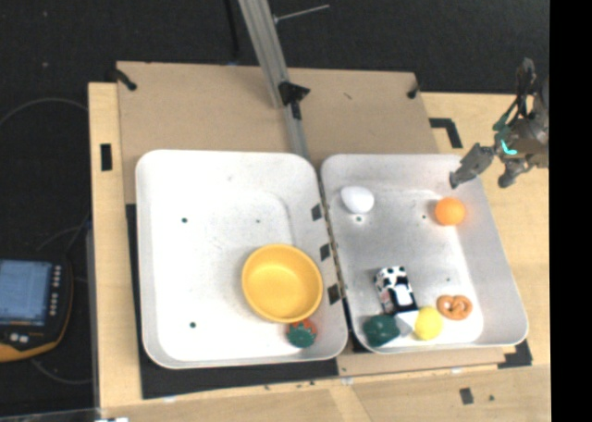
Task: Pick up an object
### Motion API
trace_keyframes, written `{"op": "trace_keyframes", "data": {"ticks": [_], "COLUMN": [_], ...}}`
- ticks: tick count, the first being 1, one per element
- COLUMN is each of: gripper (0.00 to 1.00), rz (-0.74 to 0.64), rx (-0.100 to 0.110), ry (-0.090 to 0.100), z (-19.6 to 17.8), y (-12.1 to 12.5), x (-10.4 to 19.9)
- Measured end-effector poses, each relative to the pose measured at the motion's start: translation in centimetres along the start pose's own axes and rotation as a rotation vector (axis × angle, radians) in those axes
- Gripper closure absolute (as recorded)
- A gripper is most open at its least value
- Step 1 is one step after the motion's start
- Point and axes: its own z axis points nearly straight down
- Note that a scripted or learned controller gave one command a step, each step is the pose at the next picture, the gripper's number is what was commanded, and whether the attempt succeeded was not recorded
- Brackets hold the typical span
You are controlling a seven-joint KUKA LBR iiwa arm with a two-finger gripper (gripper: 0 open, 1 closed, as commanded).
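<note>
Two white bins (231,170) side by side on bench. Gripper (488,168) at 3 o'clock, fingers spread, holding nothing. Orange ball (450,212) just beside, at its 7 o'clock.

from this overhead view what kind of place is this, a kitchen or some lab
Most likely a robot lab's grasping test bench, not a kitchen. Two shallow white bins sit side by side holding toy-like items such as a yellow bowl and an orange ball, and a control pendant lies at the left.
</note>
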Motion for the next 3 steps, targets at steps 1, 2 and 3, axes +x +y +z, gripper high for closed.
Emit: {"op": "trace_keyframes", "data": {"ticks": [1, 2, 3], "gripper": [0.00, 0.00, 0.00], "rz": [0.005, 0.006, 0.006], "rx": [0.006, 0.004, 0.007], "ry": [0.001, 0.000, 0.001], "z": [6.3, 10.5, 16.9], "y": [0.0, 0.0, -0.3], "x": [-0.2, -0.3, -0.4]}}
